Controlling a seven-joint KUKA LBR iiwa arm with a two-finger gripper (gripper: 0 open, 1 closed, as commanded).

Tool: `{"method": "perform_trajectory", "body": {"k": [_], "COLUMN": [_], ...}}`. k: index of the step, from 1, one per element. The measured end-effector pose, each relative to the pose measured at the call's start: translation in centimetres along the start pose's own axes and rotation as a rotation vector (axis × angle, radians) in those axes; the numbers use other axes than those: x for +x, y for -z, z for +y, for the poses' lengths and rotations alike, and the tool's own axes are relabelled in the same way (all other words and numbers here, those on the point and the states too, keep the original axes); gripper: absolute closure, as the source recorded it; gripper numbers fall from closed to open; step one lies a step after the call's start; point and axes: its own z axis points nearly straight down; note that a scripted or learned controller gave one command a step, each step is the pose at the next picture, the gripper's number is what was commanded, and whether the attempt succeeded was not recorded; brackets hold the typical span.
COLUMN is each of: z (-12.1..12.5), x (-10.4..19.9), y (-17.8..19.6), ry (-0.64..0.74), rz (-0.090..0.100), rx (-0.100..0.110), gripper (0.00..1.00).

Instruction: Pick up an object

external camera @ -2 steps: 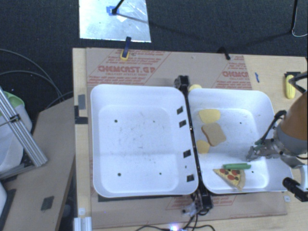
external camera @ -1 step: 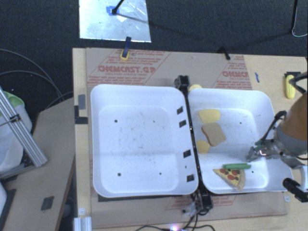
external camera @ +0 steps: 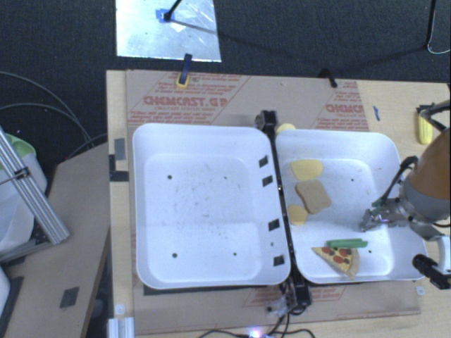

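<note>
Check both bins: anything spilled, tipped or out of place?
Nothing stands out. The tan toast slice, yellow pieces, pizza slice and green stick lie flat in the right white bin.

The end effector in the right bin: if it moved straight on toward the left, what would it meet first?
Probably the toast slice. The end effector points left across bare bin floor; depth is unclear, so it may pass over it.

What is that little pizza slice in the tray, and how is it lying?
The pizza slice looks like a toy: a flat triangle with a tan crust, pale yellow top and red round spots. It lies flat near the front edge of the right bin, its tip pointing left. A green stick lies just behind it, close or touching; I cannot tell which. The gripper is apart from it.
</note>
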Motion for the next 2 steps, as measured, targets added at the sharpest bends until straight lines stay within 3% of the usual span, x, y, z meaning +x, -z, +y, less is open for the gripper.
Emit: {"method": "perform_trajectory", "body": {"k": [1,2], "z": [-0.3,1.0], "x": [3.2,-0.3], "y": [-0.1,7.3], "ry": [0.001,-0.003], "rz": [0.002,-0.004], "rx": [0.003,-0.006], "gripper": [1.00,1.00]}}
